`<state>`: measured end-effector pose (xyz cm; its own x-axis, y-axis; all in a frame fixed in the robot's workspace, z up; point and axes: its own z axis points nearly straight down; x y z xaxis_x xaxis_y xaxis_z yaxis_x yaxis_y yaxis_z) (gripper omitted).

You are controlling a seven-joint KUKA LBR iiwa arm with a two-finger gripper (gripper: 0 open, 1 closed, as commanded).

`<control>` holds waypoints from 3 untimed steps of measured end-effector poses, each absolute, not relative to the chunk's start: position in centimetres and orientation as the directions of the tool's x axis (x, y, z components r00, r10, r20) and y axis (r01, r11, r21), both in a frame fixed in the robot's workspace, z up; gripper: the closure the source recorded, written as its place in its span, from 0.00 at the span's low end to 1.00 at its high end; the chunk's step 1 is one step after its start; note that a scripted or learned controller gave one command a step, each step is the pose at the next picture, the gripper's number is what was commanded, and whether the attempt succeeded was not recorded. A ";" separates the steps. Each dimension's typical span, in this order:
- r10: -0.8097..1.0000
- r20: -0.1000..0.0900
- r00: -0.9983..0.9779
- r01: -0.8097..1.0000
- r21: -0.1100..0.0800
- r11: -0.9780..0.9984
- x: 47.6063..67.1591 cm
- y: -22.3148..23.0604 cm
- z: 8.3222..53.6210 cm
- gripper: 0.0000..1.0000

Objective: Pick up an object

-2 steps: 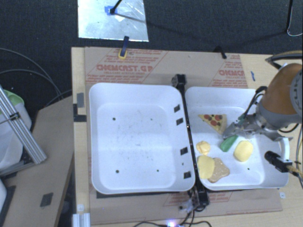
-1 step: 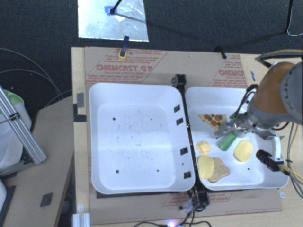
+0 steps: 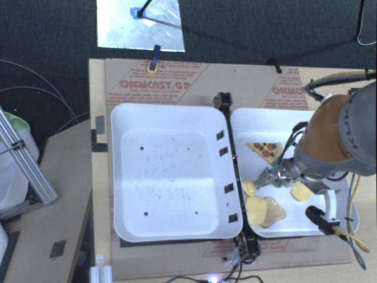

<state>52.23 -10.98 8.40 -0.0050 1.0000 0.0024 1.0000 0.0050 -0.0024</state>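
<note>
The grey arm with the orange band (image 3: 330,131) is reaching from the right, low into the right white bin (image 3: 247,119). Whether its pincer (image 3: 272,177) is open or closed, I cannot tell. A pale yellow soft lump (image 3: 250,188) is lying just beside the pincer, lower-left.

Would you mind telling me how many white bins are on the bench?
2. The left bin sits at the middle of the camera view; the right bin adjoins it, holding a pizza slice toy and yellow pieces, partly under the arm.
</note>
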 end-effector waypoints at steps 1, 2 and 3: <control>1.000 -0.001 -0.006 1.000 0.007 0.006 58.6 -10.6 8.5 0.00; 1.000 -0.001 -0.005 1.000 0.005 0.005 58.4 -10.6 9.6 1.00; 1.000 0.002 -0.011 1.000 0.008 0.011 57.0 -2.5 19.0 1.00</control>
